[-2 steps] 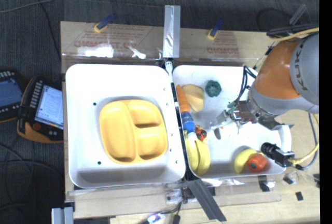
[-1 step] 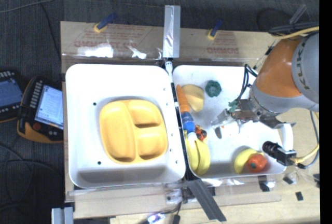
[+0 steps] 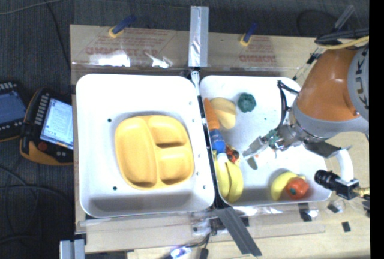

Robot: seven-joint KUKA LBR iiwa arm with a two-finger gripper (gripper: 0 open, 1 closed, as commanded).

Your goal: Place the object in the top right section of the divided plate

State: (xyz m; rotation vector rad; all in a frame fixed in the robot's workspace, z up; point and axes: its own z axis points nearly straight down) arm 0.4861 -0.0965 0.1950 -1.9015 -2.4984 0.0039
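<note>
Two fingers spread, nothing between: lower pincer squarely over banana at seven o'clock, grip mid-body, then carry to divided plate, one-o'clock section.

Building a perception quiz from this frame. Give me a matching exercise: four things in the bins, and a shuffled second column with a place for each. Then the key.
Column 1
1. divided plate
2. teal object
3. banana
4. gripper

Column 2
A. bottom-left corner of the right bin
B. middle of the left bin
C. over the centre of the right bin
D. upper part of the right bin, beside a pale yellow item

Pairs: 1-B, 2-D, 3-A, 4-C
</note>
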